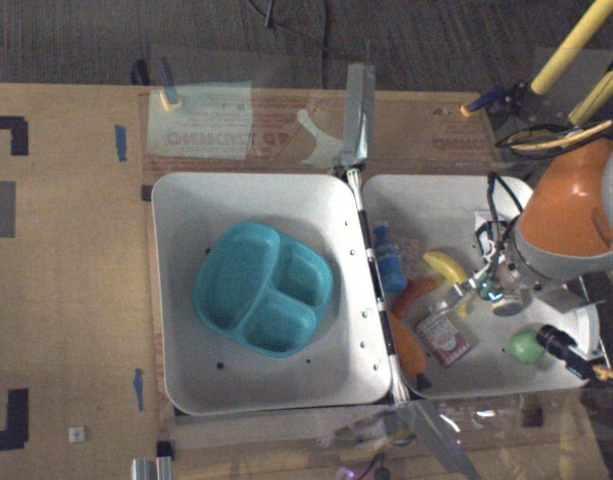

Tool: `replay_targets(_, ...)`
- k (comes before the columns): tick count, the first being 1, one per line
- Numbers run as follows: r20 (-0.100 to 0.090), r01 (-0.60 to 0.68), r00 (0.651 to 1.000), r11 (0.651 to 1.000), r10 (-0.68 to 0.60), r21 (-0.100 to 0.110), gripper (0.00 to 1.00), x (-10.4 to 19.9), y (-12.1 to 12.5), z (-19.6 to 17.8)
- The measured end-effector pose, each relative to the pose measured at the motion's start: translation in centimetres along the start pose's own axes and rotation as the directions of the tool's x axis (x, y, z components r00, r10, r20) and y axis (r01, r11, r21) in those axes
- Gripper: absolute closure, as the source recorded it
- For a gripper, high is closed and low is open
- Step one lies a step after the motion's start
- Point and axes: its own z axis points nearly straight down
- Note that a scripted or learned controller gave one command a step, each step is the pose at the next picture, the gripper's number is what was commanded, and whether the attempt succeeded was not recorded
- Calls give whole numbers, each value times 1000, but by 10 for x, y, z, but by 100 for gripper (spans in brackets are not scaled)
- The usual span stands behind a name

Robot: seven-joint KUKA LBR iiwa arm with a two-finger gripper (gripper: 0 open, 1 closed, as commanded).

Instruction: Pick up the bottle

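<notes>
So, quick one: where's the bottle relative to the claw right now? (operator)

> You've got the bottle (388, 258), the blue see-through one, lying in the right bin (506, 380), tucked right along that bin's 9 o'clock wall. Its long axis runs roughly 12 to 6. From the gripper (486, 286) it's off at about 9 o'clock, a touch toward 10, with the banana (445, 266) sitting between the two.

And the arm itself? Is the claw spread or not? (operator)

> Honestly can't tell you whether it's spread or pressed together, it's a blurry shiny blob from up here. Nothing looks pinched in it. Your arm (566, 213) comes in from 3 o'clock, orange band over the bin's 3 o'clock side, wrist pointing down near the bin's middle, just beside the red packet (446, 338). My guess is you'll need to travel toward 9 o'clock over the banana and close across the bottle's short side, and that wall leaves you little room.
</notes>
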Motion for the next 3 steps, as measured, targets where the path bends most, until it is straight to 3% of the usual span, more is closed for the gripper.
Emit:
replay_targets(1,2,-5,1000,1000,6,-5,100,-2,0,-10)
replay_targets(2,2,-147,989,989,147,7,100,-36,44,-122)
replay_targets(3,5,-513,858,858,513,7,100,-68,122,-158)
